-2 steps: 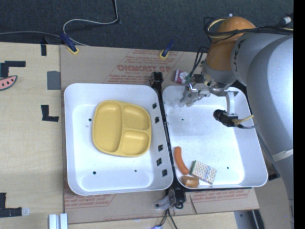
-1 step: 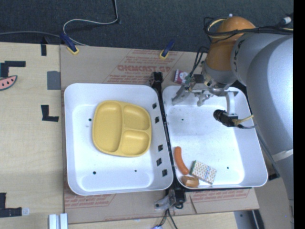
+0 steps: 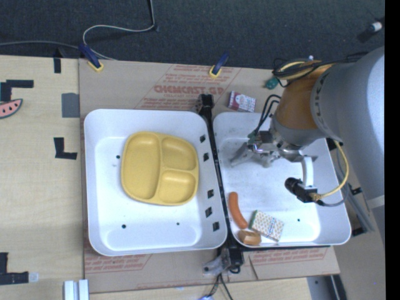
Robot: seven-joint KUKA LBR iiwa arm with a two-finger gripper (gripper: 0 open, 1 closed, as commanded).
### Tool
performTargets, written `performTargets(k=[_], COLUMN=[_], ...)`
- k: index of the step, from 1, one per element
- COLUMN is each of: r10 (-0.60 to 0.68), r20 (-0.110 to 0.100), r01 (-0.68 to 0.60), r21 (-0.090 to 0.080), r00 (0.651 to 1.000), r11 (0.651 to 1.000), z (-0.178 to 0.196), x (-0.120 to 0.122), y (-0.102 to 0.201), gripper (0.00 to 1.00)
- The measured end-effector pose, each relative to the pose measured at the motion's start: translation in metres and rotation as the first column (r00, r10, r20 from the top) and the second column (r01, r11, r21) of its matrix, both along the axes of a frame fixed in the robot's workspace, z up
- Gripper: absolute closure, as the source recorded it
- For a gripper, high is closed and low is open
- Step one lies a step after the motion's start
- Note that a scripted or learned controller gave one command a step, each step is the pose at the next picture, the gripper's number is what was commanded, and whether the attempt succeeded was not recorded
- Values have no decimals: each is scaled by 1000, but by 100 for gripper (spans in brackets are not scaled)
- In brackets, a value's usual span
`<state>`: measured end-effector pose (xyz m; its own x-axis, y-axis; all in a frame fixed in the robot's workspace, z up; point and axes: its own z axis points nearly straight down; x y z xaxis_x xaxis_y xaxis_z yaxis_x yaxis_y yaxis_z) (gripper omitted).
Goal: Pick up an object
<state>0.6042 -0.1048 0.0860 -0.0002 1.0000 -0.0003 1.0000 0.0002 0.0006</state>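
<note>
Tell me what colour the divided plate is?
Yellow, the divided plate, seen clearly in the camera view.

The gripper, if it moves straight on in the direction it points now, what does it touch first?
The gripper points left and downward over the right bin. It would probably meet that bin's bare white floor first, short of the divider. Its height above the floor is unclear.

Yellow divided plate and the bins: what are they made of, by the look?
Yellow divided plate: likely moulded plastic, matte; uniform colour, rounded compartment edges. Left bin and right bin: likely thin formed plastic, smooth white with soft sheen; could be coated metal.
</note>
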Motion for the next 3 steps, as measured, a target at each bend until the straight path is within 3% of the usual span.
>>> performTargets(k=[1,3], r10=[1,3], r20=[3,1], r01=[-1,-3], r21=[-1,2], r00=[1000,1000], r11=[1000,1000], z=[10,28], x=[1,1], y=[0,2], gripper=[100,100])
